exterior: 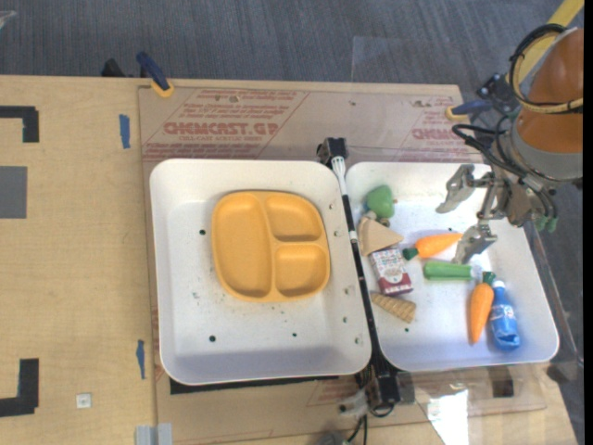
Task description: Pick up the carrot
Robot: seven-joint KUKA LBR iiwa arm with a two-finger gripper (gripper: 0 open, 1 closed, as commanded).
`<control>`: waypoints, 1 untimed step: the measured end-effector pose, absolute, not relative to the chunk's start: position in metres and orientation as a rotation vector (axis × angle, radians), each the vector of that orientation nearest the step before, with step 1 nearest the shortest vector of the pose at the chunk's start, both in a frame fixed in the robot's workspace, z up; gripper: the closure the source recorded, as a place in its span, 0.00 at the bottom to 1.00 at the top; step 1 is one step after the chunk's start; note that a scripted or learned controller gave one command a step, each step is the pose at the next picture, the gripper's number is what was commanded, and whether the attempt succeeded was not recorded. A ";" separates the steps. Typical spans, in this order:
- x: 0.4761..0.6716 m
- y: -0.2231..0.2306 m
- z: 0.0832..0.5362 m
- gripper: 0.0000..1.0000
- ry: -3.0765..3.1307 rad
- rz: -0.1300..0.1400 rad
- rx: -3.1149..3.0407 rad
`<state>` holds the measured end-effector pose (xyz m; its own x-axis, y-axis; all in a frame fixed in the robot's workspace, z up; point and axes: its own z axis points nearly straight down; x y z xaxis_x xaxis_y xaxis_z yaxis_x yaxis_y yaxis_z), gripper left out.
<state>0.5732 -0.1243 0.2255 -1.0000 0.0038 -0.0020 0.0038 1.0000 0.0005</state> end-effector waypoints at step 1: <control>0.610 -0.154 0.100 0.00 3.126 -0.004 -0.089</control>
